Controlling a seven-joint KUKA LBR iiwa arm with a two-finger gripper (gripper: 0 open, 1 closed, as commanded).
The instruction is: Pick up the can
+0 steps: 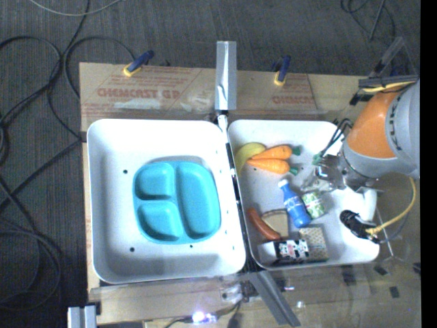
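Right bin (355, 251), centre-right of frame: bottle (295, 207), then can (313, 204) just right of it, long axis tilted upper-left to lower-right. Tool (323, 174) just above-right of can; grip state indiscernible.

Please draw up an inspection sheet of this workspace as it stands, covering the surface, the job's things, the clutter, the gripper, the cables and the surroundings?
Surface: bench with two white bins, left bin and right bin, side by side.
Job's things: small green-labelled can in the right bin, just below the gripper.
Clutter: blue bottle, carrot, yellow fruit, hot dog and black-and-white carton in the right bin; blue divided tray in the left bin.
Grippers: gripper over the right bin above the can; grip cannot be told.
Cables: yellow cable by the arm; dark cables on the floor.
Surroundings: carpeted floor; cardboard sheet held by clamps.
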